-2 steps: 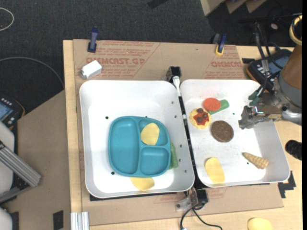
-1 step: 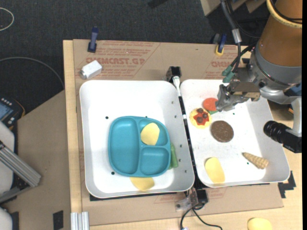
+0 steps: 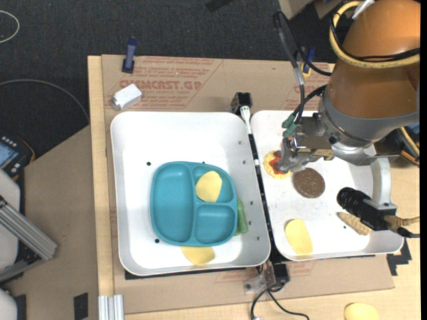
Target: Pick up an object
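My gripper (image 3: pixel 287 160) reaches down into the right bin (image 3: pixel 333 249) near its left wall. Its tip stands right at a small orange and red object (image 3: pixel 271 165) lying on the bin floor. Whether it touches that object is hidden by the gripper body. Just to the right lies a brown round disc (image 3: pixel 309 183). A yellow oval piece (image 3: pixel 298 236) rests near the bin's front edge.
The left bin (image 3: pixel 127 179) holds a blue divided tray (image 3: pixel 175 205) with a yellow piece (image 3: pixel 209 186) in its upper right compartment. Another yellow piece (image 3: pixel 198 254) lies in front of the tray, and something green (image 3: pixel 241 220) lies at its right edge. A tan stick (image 3: pixel 352 223) lies at the right bin's front right.
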Robot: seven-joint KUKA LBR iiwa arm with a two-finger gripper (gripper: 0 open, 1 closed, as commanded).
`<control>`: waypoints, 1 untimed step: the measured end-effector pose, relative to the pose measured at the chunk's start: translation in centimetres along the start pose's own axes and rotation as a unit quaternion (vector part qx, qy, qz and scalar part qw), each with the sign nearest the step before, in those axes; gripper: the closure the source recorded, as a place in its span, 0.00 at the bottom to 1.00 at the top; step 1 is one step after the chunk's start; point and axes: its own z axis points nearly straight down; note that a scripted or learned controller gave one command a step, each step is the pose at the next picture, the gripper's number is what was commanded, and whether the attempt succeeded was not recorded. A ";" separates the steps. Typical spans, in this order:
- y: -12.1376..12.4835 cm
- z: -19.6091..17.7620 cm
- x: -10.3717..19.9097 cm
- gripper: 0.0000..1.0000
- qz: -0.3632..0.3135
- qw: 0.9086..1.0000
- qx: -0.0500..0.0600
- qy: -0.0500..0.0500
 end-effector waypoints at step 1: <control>0.0 -7.5 6.4 1.00 -0.002 1.000 -0.008 0.001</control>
